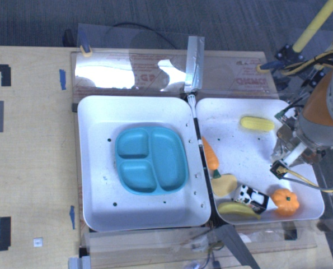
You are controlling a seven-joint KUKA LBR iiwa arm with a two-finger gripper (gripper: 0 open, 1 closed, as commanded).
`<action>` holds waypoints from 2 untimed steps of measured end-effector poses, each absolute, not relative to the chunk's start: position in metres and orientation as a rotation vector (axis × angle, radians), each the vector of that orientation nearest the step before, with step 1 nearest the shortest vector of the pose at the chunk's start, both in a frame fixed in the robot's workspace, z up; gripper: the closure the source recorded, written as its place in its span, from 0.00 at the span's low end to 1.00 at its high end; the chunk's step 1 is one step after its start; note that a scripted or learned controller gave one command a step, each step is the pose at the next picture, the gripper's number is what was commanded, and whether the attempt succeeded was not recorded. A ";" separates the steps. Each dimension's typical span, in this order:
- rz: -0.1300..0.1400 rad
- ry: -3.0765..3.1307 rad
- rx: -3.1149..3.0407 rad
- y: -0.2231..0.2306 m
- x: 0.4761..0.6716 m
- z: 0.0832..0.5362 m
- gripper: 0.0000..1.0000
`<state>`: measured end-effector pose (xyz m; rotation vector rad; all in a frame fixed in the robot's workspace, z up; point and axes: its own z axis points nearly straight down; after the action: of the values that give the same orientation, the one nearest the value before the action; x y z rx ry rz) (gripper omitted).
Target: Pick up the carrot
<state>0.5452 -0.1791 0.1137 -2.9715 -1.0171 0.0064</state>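
2 shallow white bins, smooth plastic, rounded corners: left bin point(93, 111), right bin point(239, 150). The left one holds 1 teal plate point(177, 156), glossy, rounded rectangle, 3 compartments.

The right bin has 6 items. 1 carrot point(210, 156), orange, smooth, tapered, lies along that bin's left wall near frame centre, narrow end toward the top. Just below it is 1 pale yellow lump point(225, 184), rounded and matte. 1 banana point(236, 209), yellow-green and curved, lies at the bin's lower edge. 1 black-and-white blocky item point(250, 196) sits just above the banana. 1 orange pumpkin point(285, 202), ribbed, round, green stem, is at lower right. 1 yellow oblong piece point(257, 123) is at the upper middle.

My pincer point(287, 144) is over the bin's right side, well apart from the carrot. Open or closed: can't tell.
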 end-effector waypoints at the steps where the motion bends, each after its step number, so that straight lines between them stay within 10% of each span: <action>1: -0.006 -0.795 -3.040 -0.094 0.524 0.088 1.00; 2: -0.009 -0.892 -3.014 -0.096 0.563 0.242 1.00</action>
<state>0.5634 -0.0959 0.2422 -3.0137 -0.8923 -0.0095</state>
